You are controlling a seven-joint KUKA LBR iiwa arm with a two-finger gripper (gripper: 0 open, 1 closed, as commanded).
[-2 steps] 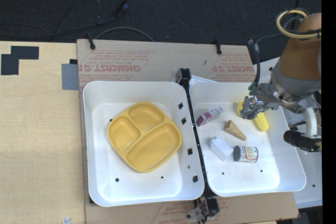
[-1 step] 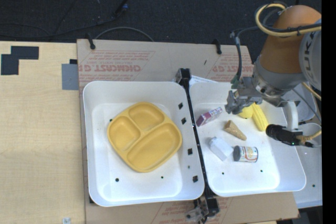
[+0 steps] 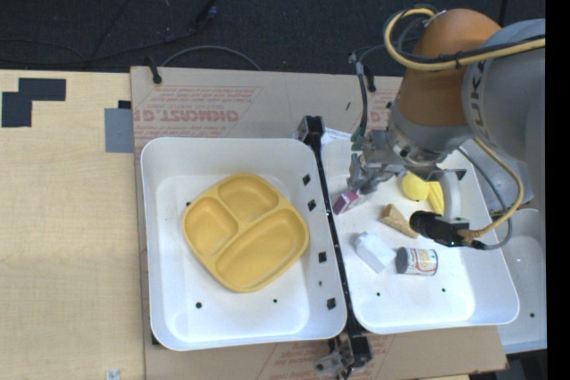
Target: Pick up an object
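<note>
Table (image 3: pixel 62 218): pale wood at the far left, with cardboard under both bins.
Left bin (image 3: pixel 169 316): white and shallow; a yellow divided plate (image 3: pixel 246 231) with three compartments lies in its middle, turned at a slant.
Divider (image 3: pixel 325 218): a black bar runs between the two bins.
Right bin (image 3: pixel 454 307): white, just beside the left one, with the small things in it.
Pink object (image 3: pixel 346 201): a small pink and white piece near the divider, at the tip of my gripper.
White block (image 3: pixel 370 252): lies toward the front, apart from the rest.
Brown wedge (image 3: pixel 398 221): near the bin's middle.
Small jar (image 3: pixel 417 261): on its side, dark cap to the left, just beside the white block.
Yellow object (image 3: pixel 420 188): partly hidden under my arm.
My gripper (image 3: pixel 361 182): low over the right bin's left part, right at the pink object; I cannot tell how my gripper is set or if it holds anything.
</note>
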